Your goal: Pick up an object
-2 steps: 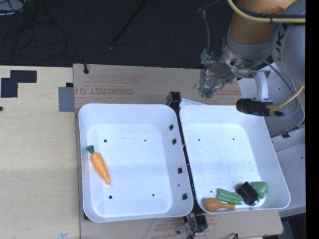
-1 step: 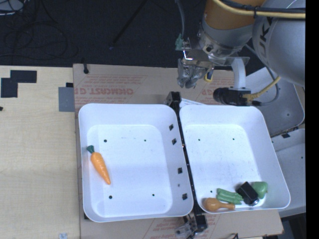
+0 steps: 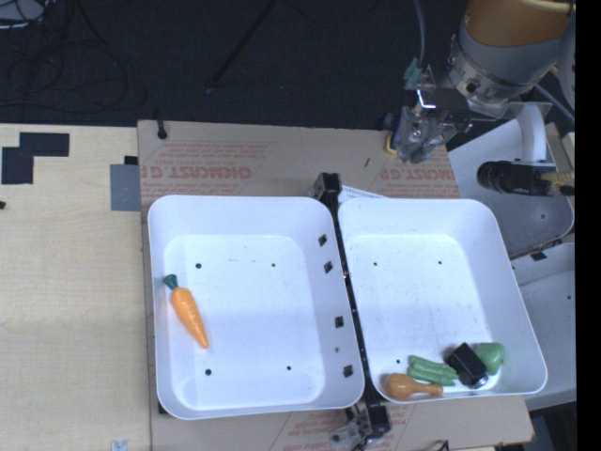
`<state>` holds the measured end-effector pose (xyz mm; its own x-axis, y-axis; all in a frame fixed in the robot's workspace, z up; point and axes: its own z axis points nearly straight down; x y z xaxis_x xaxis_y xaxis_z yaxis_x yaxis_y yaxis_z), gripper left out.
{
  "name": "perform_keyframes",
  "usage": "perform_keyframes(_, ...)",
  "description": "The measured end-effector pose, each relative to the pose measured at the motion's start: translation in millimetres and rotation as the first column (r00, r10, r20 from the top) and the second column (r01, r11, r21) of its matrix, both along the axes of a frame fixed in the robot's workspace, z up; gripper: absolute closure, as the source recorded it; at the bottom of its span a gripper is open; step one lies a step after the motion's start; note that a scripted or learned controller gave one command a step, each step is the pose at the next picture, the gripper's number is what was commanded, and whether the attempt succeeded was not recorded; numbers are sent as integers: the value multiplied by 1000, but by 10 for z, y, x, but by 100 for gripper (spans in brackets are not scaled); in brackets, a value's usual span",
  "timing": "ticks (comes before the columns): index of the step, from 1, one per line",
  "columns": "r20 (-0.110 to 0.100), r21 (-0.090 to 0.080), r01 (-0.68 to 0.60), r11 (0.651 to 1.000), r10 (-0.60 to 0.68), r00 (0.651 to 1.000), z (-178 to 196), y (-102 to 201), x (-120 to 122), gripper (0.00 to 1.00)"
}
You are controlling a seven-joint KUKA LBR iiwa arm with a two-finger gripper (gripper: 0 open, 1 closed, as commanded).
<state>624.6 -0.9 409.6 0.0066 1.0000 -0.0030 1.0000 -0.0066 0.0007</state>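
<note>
Crowding the right bin's (image 3: 526,327) near corner — black block (image 3: 467,364), green pods (image 3: 432,370).

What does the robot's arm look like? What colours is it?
The arm is fat and round, grey metal with an orange band around it near the top. At its end sits the gripper, a small, dark grey, knobbly part with shiny bits. A thin dark cable hangs down beside the arm.
</note>
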Motion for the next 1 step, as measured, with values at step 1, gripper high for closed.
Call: perform_keyframes(1,-14,2,-1,1000,1,1000,-1087,-444,-273,100)
